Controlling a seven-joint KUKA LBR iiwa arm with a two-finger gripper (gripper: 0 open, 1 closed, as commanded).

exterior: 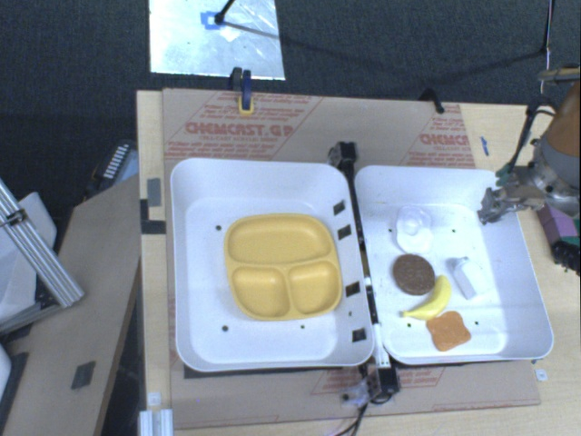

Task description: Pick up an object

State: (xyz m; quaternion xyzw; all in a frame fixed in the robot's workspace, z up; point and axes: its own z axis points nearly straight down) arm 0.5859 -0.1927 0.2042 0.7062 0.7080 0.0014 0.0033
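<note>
While the arm hangs at right:
pincer (490, 205): upper-right bin rim, can't tell its state
banana (430, 300): right bin (526, 280), beside cookie (413, 273)

The gripper (491, 205) hangs at the right bin's (508, 334) upper right rim; lower in that bin sit a brown cookie (413, 273), banana (432, 300) and orange toast (448, 331) (closely clustered); the left bin (195, 243) holds a yellow divided plate (279, 265).

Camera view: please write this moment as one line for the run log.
tool: over right bin's top right edge | banana, brown disc: in right bin | yellow tray: left bin
</note>
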